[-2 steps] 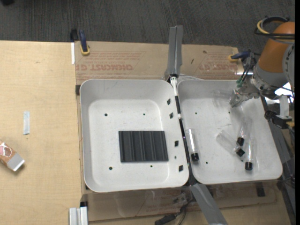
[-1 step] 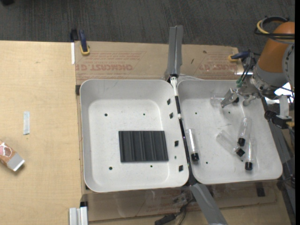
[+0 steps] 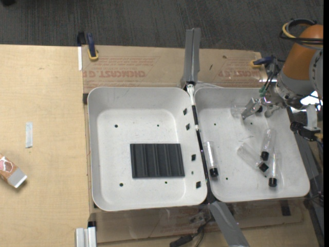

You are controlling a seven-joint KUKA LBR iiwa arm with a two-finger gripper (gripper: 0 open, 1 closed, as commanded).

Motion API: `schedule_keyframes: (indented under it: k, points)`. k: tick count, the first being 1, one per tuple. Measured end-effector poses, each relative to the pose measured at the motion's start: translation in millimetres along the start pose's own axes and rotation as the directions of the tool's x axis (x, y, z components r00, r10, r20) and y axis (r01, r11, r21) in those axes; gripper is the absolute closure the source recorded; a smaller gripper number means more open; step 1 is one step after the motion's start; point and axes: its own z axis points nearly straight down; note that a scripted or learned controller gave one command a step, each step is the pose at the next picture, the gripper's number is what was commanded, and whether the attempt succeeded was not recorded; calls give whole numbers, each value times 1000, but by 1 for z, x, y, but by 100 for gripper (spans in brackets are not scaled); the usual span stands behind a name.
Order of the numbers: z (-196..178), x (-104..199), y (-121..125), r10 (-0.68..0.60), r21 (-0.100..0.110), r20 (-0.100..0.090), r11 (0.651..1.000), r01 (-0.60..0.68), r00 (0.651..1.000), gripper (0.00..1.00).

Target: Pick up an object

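Note:
A black ribbed slab (image 3: 157,160) lies flat in the middle of the left bin (image 3: 103,117). The right bin (image 3: 226,189) holds several clear tubes with black caps: one along its left wall (image 3: 209,159), one near the centre right (image 3: 266,147), and one closer to the front (image 3: 272,172). A clear plastic piece (image 3: 245,153) lies beside them. My gripper (image 3: 255,108) hangs low over the right bin's back right corner, next to a small clear item (image 3: 237,110). Nothing visibly sits in it.
Brown cardboard (image 3: 128,68) lies under both bins, held by blue and yellow clamps (image 3: 91,49) (image 3: 261,62). A grey post (image 3: 192,53) rises behind the seam between the bins. On the wooden bench at left lie a small clear strip (image 3: 29,135) and a red and white packet (image 3: 11,172).

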Motion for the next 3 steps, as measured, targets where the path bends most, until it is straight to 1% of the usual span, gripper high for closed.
schedule_keyframes:
  k: [1,2,3]
  points:
    - [-8,-2,0,0,-4,8,1000,0,1000,100]
    - [-8,-1,0,-2,-3,5,1000,2,1000,0]
    - [-1,14,2,-20,-11,15,1000,20,1000,0]
